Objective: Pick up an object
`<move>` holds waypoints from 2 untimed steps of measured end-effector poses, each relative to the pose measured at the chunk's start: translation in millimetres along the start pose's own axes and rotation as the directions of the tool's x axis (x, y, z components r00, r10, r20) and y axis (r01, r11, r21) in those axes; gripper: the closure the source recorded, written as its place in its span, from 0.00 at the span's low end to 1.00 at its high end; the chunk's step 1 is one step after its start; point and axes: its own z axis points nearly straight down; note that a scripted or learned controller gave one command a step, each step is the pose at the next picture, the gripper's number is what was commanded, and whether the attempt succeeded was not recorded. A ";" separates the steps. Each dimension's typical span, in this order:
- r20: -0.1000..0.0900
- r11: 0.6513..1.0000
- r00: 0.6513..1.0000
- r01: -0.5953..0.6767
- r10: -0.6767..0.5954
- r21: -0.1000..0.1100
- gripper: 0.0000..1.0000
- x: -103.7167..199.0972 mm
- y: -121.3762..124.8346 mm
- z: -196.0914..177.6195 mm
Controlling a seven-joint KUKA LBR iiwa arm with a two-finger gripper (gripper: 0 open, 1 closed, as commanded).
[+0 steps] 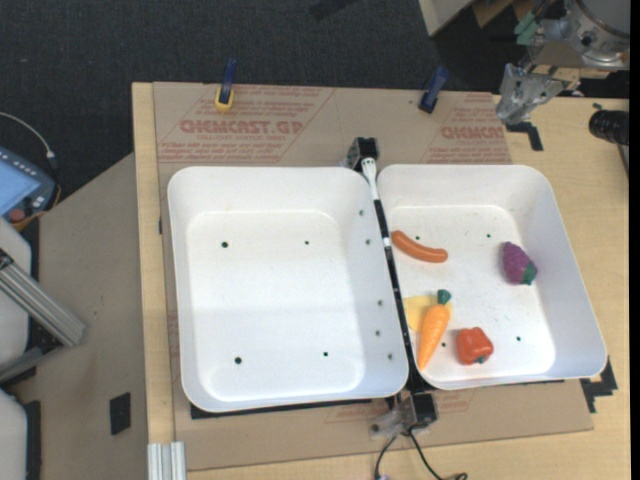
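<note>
The right bin (545, 208) holds an orange sausage (419, 249), a purple bunch of grapes (516, 262), a carrot (432, 331) lying over a yellow piece (413, 309), and a red pepper (474, 345). My gripper (519, 96) hangs high above the bench beyond the right bin's far edge, well clear of all these objects, with nothing seen between its fingers.
The left bin (200, 228) stands beside the right one, their rims touching along a black divider strip (381, 230). Blue clamps (434, 89) and a yellow-blue clamp (226, 86) sit at the board's far edge. A black thing (609, 124) lies at the far right.
</note>
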 end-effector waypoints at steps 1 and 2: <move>0.001 1.000 1.000 0.003 -0.003 -0.007 1.00 45.0 2.4 36.0; 0.001 1.000 1.000 0.004 -0.004 -0.010 1.00 104.6 2.7 37.0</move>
